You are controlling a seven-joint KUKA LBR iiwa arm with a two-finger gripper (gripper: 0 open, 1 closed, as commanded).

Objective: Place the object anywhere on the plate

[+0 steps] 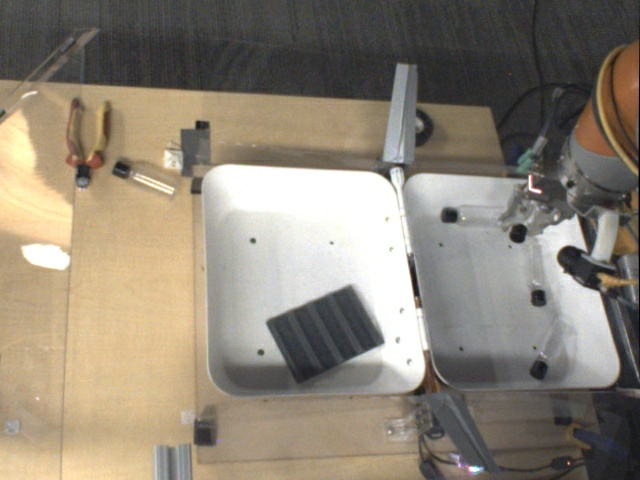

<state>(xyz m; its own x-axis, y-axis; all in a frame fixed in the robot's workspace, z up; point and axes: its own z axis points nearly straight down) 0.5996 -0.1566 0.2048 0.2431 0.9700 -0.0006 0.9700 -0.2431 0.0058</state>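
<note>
Lying flat and askew toward the near side of the left bin (230, 198) — dark ribbed slab (325, 333), probably the task's piece; well apart from the gripper (527, 218), parked over the right bin (470, 353) — perhaps pre-reach; open or closed, cannot tell.

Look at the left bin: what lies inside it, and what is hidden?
Inside the left bin lies one dark ribbed slab, tilted, near the front edge. Small dark dots mark the white floor. The slab covers the floor beneath it, so anything under it cannot be seen.
</note>
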